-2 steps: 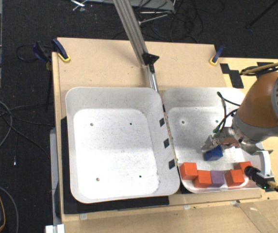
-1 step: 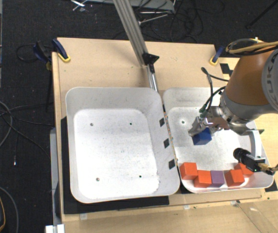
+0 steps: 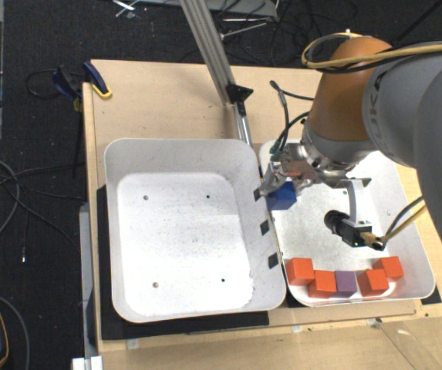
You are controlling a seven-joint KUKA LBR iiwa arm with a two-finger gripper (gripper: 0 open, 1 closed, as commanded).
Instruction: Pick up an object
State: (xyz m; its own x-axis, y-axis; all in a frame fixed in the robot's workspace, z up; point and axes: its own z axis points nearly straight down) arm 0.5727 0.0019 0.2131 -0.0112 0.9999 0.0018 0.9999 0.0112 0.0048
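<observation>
My gripper (image 3: 281,185) hangs over the left edge of the right bin (image 3: 313,230), close to the wall it shares with the left bin (image 3: 182,230). A blue block (image 3: 283,197) sits between its fingers, and the gripper is shut on it. Along the right bin's front wall lies a row of blocks: an orange one (image 3: 300,270), a second orange one (image 3: 325,283), a purple one (image 3: 346,284), and two more orange ones (image 3: 372,281) (image 3: 391,267). The grey arm with its orange band (image 3: 352,91) covers the bin's back right part.
A slanted metal pole (image 3: 205,45) runs down from the top to the bins' back edge. A blue and yellow clamp (image 3: 89,79) grips the bench's back left corner. A black fitting with a yellow cable (image 3: 348,230) hangs off the wrist above the right bin.
</observation>
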